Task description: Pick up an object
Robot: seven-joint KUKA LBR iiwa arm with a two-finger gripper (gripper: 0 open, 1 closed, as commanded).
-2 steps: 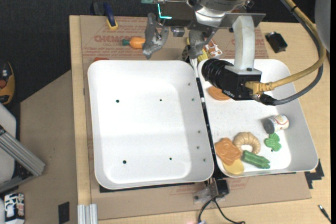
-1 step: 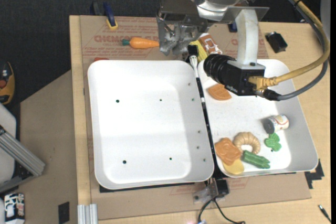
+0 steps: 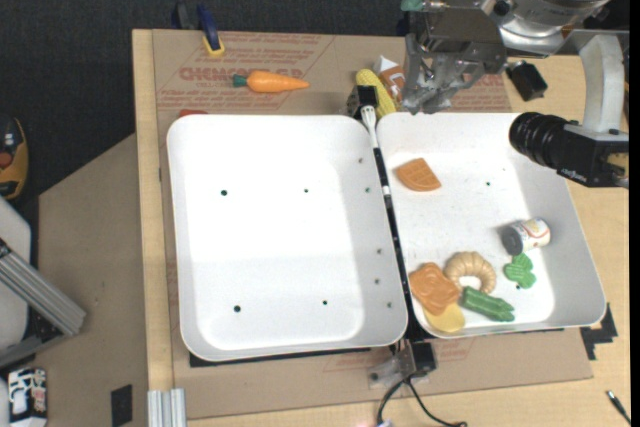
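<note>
My gripper (image 3: 432,97) hangs over the far edge of the right bin (image 3: 560,205), well above the floor, with nothing between its fingers. An orange wedge (image 3: 417,176) lies in that bin just in front of it. Along the near side sit an orange slab (image 3: 434,287) on a yellow piece (image 3: 449,318), a tan croissant (image 3: 470,266), a green pod (image 3: 488,305), a small green leafy piece (image 3: 519,272) and a white-and-orange egg-like toy (image 3: 536,232) beside a grey lump (image 3: 512,239).
The left bin (image 3: 275,235) lies beside the right one. Behind the bins on the cardboard lie a carrot (image 3: 272,83), a yellow corn cob (image 3: 376,89) and a blue-and-yellow clip (image 3: 210,31). A black camera (image 3: 560,147) juts over the right bin's far right corner.
</note>
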